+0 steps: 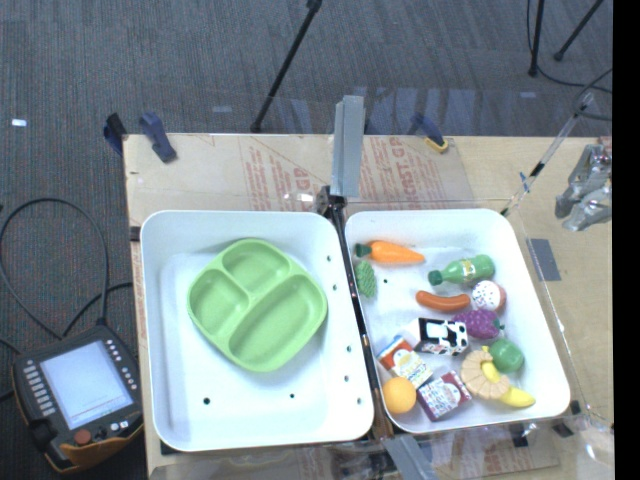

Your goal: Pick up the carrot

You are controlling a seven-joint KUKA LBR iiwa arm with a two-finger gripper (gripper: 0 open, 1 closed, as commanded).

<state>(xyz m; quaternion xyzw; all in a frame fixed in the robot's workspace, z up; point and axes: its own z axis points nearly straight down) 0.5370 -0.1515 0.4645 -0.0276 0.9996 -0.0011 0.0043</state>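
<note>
The worktop (230,168) carries two shallow white bins side by side. The left bin (170,258) holds one green divided plate (258,304). The right bin (520,268) holds a cluster of toy food.

My gripper (590,190) sits at the right edge of the view, above the worktop and outside the right bin, well apart from everything in it. Nothing is between its fingers as far as the view shows; how far it is open I cannot tell, because it is small and partly cut off.

The carrot (392,253) lies on its side in the upper left corner of the right bin, green top toward the bin's left wall, orange tip pointing right. It lies apart from the green bottle (465,269) and the sausage (442,301) below it.

Step in hand, by my judgement: approach, not yet begun. The next move calls for travel left across the bin, alignment of the gripper across the carrot's narrow width, then descent. The nearby bin wall limits clearance on the leaf side.

Writing: reversed red print shows on the worktop behind the bins; I cannot read it. The small red cartons (425,383) carry labels too small to read.
</note>
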